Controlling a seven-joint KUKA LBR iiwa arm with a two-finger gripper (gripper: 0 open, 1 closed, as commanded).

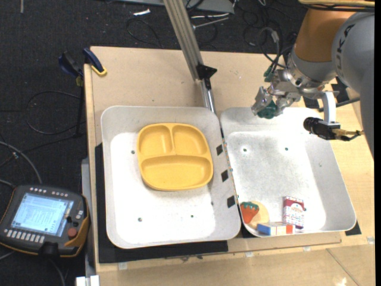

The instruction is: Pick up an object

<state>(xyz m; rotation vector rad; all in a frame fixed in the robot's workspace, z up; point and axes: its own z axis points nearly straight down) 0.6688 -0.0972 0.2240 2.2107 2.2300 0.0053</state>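
Fingers: cannot tell whether apart or together; blurred and dark against something teal-green at the tip, not clear enough to name or to call held.
Gripper [266, 107]: over the far edge of the right shallow white bin [309, 159], near its far left corner.
Arm [333, 34]: grey with an orange band above the wrist, reaching in from the right over the bench's far right corner.
Small red-and-white carton [293, 211]: in the right bin, by the near edge, toward the near right corner.
Flat orange piece with a red-and-green print [252, 211]: near left corner of the right bin, just beside the carton's left.
Small blue-and-white block [275, 228]: on the near edge of the right bin, between the other two.
Yellow plastic three-compartment tray [175, 156]: left shallow white bin [119, 219], toward its far half, lying flat.
Handheld control pendant with lit screen [43, 217]: off the bench, beyond its near left corner.
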